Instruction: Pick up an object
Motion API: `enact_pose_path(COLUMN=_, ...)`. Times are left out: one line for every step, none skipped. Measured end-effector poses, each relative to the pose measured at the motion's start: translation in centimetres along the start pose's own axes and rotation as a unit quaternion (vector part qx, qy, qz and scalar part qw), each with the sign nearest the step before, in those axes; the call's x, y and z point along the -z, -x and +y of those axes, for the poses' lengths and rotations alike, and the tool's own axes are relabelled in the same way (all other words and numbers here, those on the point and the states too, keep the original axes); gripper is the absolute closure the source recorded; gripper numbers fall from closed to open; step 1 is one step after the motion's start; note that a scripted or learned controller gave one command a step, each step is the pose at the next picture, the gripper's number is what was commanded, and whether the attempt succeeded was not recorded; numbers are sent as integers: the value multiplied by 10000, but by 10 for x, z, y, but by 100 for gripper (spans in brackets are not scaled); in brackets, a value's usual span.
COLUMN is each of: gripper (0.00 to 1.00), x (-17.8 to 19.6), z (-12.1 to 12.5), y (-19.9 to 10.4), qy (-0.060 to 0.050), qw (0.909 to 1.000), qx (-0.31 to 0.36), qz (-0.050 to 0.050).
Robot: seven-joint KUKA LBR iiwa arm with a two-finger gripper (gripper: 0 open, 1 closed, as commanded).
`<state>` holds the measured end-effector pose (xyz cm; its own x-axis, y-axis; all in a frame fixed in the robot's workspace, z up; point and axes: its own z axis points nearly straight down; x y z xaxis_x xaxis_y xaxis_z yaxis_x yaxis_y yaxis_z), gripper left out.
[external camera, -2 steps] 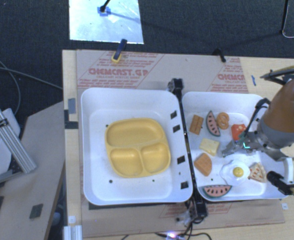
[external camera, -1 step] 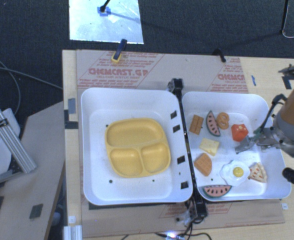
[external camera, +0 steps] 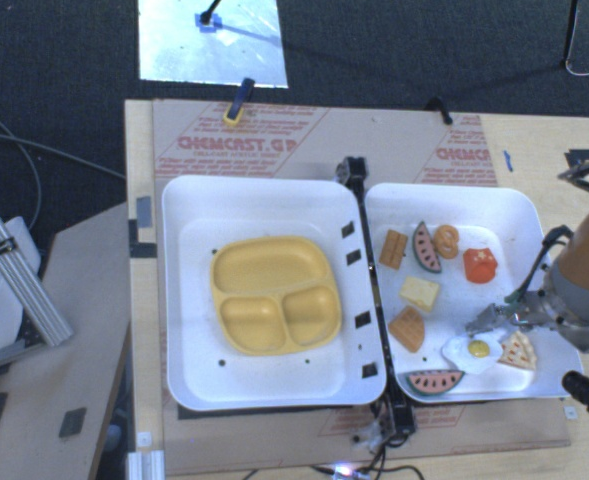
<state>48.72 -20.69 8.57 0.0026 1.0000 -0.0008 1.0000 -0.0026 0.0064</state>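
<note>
Several toy foods are crowded in the right-hand bin [external camera: 519, 208], and the fried egg [external camera: 475, 351] near that bin's front edge is judged the likeliest target, since the pincer [external camera: 496, 316] is seen just beside it. The egg is a flat white piece with a small yellow yolk, lying low against the bin floor. A grasp could fail because so thin a piece offers little to be gripped; it might be pushed along rather than lifted. Whether the pincer is apart or together cannot be told.

Close neighbours add risk. A pizza slice [external camera: 518, 351] lies just beside the egg toward the bin's right edge, a watermelon slice [external camera: 435, 380] near the front edge, and a brown toast piece [external camera: 408, 328] toward the divider; any could be nudged or caught instead. Further back lie a yellow cheese block [external camera: 420, 292], a red pepper [external camera: 480, 265], a second watermelon wedge [external camera: 427, 247], a pretzel [external camera: 446, 238] and a cracker [external camera: 393, 249]. In the left-hand bin [external camera: 189, 268], well apart, a yellow divided tray [external camera: 273, 293] is held.
</note>
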Motion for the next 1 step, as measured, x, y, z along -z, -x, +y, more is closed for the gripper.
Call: enact_pose_path(gripper=0, x=1, z=2, y=0, qy=9, qw=10000, qx=10, qz=-1)
